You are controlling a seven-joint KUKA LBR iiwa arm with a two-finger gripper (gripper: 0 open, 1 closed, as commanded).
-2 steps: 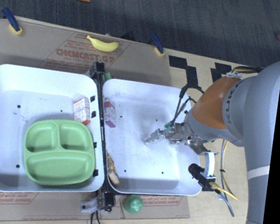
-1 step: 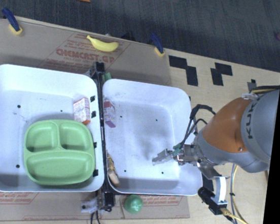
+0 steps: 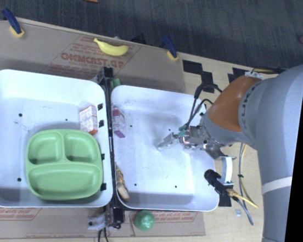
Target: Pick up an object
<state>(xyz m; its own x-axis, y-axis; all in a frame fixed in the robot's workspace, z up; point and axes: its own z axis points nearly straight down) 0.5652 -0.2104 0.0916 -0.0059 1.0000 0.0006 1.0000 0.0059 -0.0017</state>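
Note:
My gripper [image 3: 165, 142] hangs low over the middle of the right bin [image 3: 185, 202], reaching in from the right, with bare white floor under it. The nearest objects in that bin are a small red-and-white packet [image 3: 117, 122] against the left wall and a tan object [image 3: 121, 188] at the front left corner, both well to the gripper's left. The left bin [image 3: 1, 125] holds a green divided plate [image 3: 65, 163] and a small red-and-white carton [image 3: 88, 118] behind it.
A yellow banana [image 3: 111, 46] lies on the cardboard behind the bins. In front of the right bin sits a green ball [image 3: 144, 220]. Black clips [image 3: 108, 79] join the bins along the middle divider. The arm's grey body [image 3: 274, 134] covers the right bench edge.

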